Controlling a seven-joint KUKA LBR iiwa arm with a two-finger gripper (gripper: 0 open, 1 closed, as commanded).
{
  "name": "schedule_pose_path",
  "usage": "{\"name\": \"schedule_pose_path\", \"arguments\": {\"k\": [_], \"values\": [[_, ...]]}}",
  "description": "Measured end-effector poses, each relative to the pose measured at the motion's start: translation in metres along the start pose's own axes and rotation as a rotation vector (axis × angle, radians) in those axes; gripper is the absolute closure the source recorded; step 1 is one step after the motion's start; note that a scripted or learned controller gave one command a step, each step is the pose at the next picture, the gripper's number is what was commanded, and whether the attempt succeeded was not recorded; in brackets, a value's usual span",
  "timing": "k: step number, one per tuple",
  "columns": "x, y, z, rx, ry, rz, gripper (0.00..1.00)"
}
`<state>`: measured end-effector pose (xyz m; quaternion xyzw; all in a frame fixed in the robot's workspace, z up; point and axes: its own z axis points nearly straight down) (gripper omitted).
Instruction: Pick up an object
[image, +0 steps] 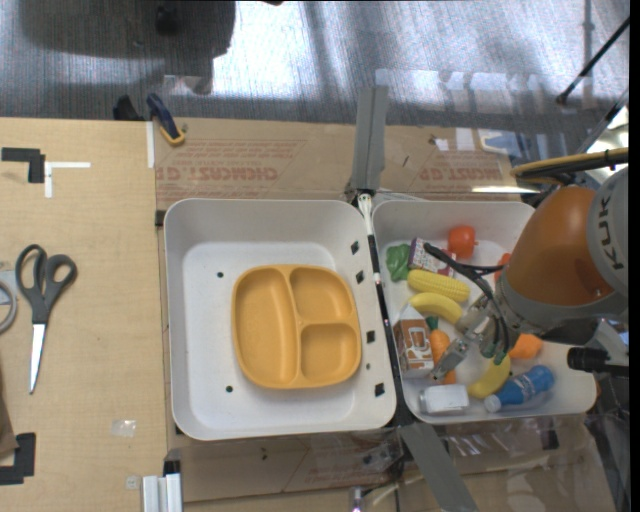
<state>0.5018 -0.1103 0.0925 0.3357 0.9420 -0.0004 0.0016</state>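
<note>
The gripper is hovering low inside the right bin, its jaws slightly parted and pointing toward that bin's front-left corner, and nothing is sitting between them. The jaws are hanging over an orange toy carrot, just beside a small brown carton lying against the bin's left wall. Right behind the jaws, two yellow bananas are lying one behind the other across the middle of the bin, and a third banana is curving toward the front edge. A white rectangular block is resting at the front wall, and a blue bottle is lying beside it toward the front-right corner. A small orange piece is peeking out beside the wrist. Further back, a green toy is sitting near the left wall, a white and purple packet is lying beside it, and an orange-red round fruit is sitting near the back wall. The arm's orange band is looming over the bin's right side.

In the left bin, a yellow divided tray is lying flat in the middle. Out on the bench, a pair of scissors is lying near the left edge, and a blue-handled clamp is sitting toward the back.
</note>
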Motion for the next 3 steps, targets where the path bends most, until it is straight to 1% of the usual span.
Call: {"name": "schedule_pose_path", "arguments": {"k": [1,2,3], "values": [[-0.001,0.001,-0.009,0.000,-0.001,-0.003,1.00],[0.045,0.028,-0.119,0.002,0.003,0.100,1.00],[0.062,0.092,-0.178,0.003,0.003,0.105,1.00]]}}
